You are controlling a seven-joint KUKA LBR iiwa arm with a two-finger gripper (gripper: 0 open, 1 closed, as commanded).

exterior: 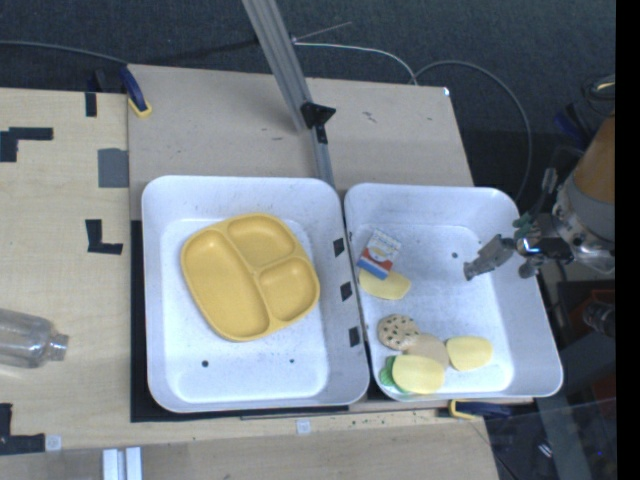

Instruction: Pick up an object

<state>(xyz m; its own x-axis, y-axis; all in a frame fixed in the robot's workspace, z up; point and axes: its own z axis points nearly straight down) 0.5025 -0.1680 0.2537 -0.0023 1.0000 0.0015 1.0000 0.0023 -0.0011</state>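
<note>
The right bin (500,213) holds several small items. A white packet with red and blue stripes (378,252) lies near its left wall, with a pale yellow piece (386,286) just below it. Along the front edge sit a speckled cookie (397,330), a tan piece (429,348), a yellow oval (468,352) and a yellow-green piece (417,373) lying over something green. My gripper (490,256) hangs over the right half of this bin, pointing left, well apart from all the items. Nothing shows in its grasp.
The left bin (165,368) holds a yellow divided plate (250,273). A metal rail (280,48) slants down to the bins' shared back edge. A clear bottle (25,338) lies at the far left of the bench.
</note>
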